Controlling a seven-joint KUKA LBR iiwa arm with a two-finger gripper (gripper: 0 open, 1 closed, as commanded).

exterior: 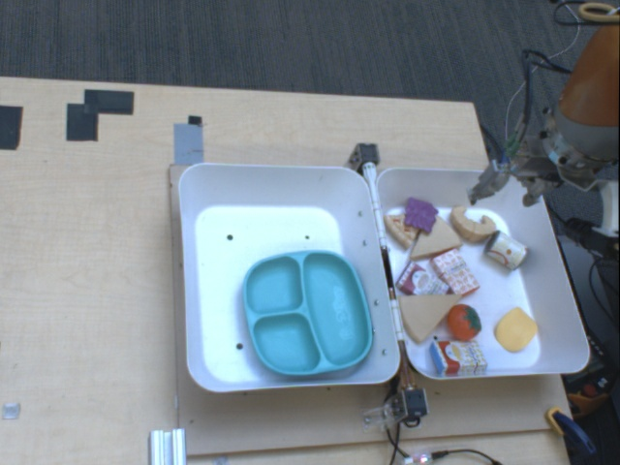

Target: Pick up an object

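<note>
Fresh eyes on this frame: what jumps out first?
First, the teal divided plate lying alone in the left bin, toward its near side. Next, the right bin packed with small items: a purple piece near the divider, an orange ball and a yellow block toward the front. The gripper hangs over that bin's far right corner, holding nothing visible.

A pale wooden desk [87, 260] bearing dark tape patches [97, 112] at its far left meets dark grey carpet [291, 27] stretching across the far side.
</note>
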